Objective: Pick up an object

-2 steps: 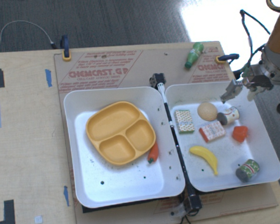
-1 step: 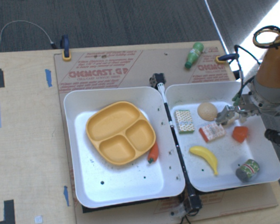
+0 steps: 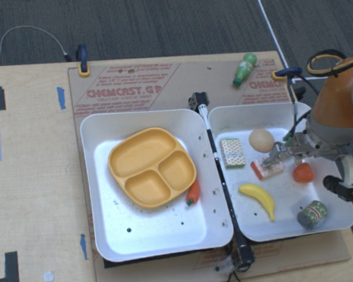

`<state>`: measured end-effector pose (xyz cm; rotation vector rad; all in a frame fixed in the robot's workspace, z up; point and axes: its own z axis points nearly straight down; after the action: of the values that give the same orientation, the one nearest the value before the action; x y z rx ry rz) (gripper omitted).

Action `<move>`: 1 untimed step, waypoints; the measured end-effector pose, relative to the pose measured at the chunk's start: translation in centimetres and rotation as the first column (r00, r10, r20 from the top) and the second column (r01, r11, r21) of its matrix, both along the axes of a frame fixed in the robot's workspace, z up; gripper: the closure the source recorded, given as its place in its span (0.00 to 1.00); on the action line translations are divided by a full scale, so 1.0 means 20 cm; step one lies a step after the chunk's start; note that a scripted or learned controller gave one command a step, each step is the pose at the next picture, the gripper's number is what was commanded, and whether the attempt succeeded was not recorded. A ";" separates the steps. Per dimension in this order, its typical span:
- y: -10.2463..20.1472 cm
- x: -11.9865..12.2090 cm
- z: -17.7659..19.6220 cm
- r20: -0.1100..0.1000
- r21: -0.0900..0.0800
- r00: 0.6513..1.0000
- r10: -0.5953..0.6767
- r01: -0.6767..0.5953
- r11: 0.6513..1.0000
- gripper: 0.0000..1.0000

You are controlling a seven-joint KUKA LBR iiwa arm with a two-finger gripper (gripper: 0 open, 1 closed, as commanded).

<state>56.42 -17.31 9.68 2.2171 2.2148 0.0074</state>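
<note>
My gripper (image 3: 275,156) reaches in from the right and hangs low in the right bin (image 3: 338,223), just over a small red and white packet (image 3: 267,170). A beige egg-shaped object (image 3: 262,141) lies close behind it on the left. A red tomato (image 3: 302,173) sits just right of the packet. A green and white box (image 3: 233,152) lies near the bin's left wall. A yellow banana (image 3: 259,199) and a green can (image 3: 312,213) rest toward the front. I see nothing lifted off the bin floor.
The left bin (image 3: 105,234) holds a yellow divided plate (image 3: 151,166) and a red-orange pepper (image 3: 193,193) beside it. A green bottle (image 3: 244,69) lies on the cardboard behind the bins. Cables trail at the right by the arm (image 3: 338,103).
</note>
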 end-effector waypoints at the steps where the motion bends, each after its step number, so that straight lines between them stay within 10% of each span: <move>1: 0.23 -0.18 -0.03 0.007 -0.003 1.000 0.001 -0.001 1.000 0.00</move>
<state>52.79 -12.67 9.04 2.2115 2.2105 0.0123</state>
